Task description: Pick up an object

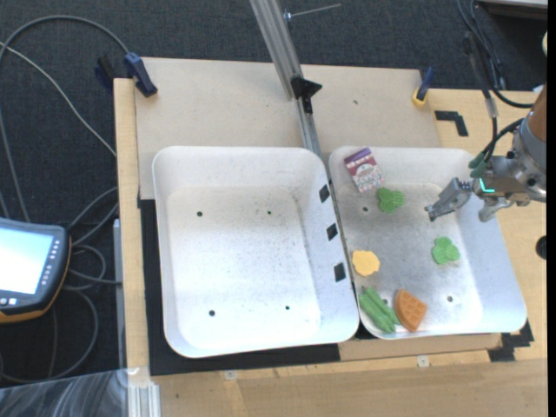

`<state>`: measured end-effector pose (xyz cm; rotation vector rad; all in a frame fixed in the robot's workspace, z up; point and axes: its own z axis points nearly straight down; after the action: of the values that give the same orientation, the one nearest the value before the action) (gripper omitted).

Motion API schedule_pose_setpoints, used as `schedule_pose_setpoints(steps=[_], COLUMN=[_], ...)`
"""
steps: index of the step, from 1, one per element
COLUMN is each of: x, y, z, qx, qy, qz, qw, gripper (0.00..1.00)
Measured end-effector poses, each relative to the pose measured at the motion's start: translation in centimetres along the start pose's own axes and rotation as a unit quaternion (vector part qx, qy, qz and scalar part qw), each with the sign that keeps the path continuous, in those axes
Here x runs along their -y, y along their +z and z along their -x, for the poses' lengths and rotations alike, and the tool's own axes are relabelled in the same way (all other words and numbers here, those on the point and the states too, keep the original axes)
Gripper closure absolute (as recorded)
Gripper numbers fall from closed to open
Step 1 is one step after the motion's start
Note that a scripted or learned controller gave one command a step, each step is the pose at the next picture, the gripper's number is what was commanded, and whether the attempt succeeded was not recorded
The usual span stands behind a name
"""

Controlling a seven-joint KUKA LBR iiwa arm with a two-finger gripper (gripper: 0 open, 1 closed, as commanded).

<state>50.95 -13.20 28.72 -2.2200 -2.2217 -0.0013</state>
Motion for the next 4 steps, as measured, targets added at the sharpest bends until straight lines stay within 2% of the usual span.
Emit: schedule_pose_setpoints(steps=[1, 3, 4], x=[0.7, 1.9, 1.6], y=[5.4, 16.7, 15.2], z=[-0.8, -0.1, -0.2], qx=[-0.001, -0.001, 0.000], qy=[0.000, 0.001, 0.000], qz=[-0.003, -0.004, 0.001], qw=[1.0000, 1.0000, 1.0000], gripper=[0.00, 0.00, 1.00])
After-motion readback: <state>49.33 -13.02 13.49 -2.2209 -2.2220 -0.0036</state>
